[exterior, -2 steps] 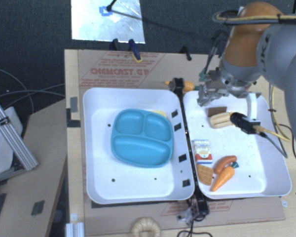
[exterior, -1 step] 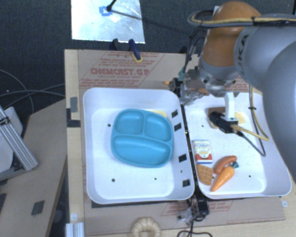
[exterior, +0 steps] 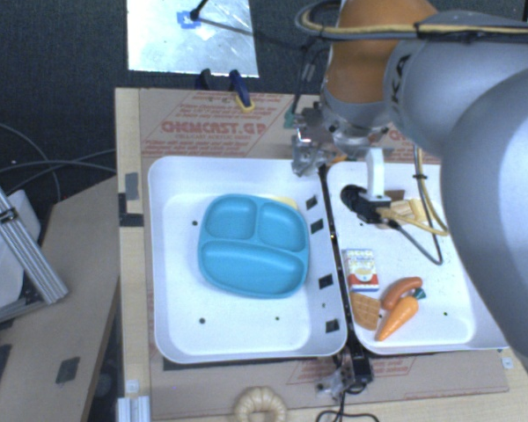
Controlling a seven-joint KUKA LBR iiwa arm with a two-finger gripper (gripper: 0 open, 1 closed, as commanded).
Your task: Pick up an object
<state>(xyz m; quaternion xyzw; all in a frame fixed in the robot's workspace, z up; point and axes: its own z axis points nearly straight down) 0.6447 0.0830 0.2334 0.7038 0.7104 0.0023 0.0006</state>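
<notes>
Grey arm [exterior: 502, 148] over right bin [exterior: 462, 328]; gripper [exterior: 310, 158] by the dividing rim [exterior: 336, 253], open or shut impossible to tell.
Likely to snag rim or grasp nothing: carrot [exterior: 396, 317], packet [exterior: 362, 268] well apart.

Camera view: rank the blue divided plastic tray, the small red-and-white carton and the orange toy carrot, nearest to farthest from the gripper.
1. Blue divided plastic tray, in the left bin, below and left of the gripper.
2. Small red-and-white carton, in the right bin, partway down it.
3. Orange toy carrot, near the right bin's front edge, farthest.
</notes>
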